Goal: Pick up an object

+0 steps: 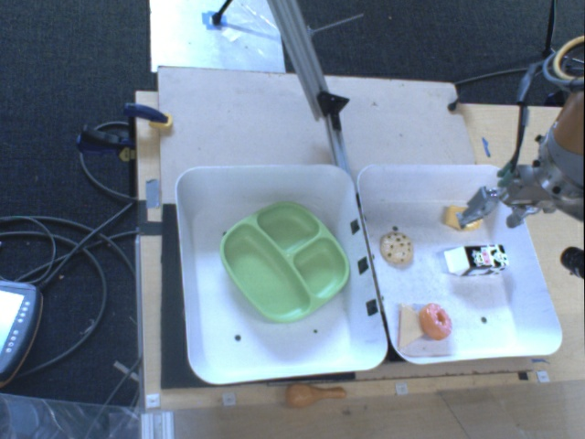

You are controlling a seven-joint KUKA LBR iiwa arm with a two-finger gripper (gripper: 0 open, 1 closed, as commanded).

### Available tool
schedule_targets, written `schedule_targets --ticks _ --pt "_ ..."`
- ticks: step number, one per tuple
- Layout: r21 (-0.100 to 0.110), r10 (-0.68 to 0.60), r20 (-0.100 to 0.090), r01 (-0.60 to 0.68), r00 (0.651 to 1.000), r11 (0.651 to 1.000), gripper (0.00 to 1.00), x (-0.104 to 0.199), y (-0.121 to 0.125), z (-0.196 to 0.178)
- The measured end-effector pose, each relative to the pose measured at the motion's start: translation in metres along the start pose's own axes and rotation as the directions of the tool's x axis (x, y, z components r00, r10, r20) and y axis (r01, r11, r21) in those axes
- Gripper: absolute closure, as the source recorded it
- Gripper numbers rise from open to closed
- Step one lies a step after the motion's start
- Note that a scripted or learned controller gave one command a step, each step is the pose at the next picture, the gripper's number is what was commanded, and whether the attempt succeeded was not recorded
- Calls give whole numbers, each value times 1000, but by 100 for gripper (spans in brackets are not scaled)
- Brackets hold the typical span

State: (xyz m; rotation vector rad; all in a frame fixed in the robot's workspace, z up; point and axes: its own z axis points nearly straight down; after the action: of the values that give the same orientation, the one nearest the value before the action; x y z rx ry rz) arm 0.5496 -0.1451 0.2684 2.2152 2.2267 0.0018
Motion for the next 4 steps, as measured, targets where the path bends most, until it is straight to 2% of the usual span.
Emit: schedule_targets --ticks 1,3,4 --pt "-1 2 0 -2 1000 1000 0 0 0 0" --pt "5 6 0 -6 1000 1000 0 -12 7 111" --pt "-7 7 7 -7 1000 1000 0 -24 13 154"
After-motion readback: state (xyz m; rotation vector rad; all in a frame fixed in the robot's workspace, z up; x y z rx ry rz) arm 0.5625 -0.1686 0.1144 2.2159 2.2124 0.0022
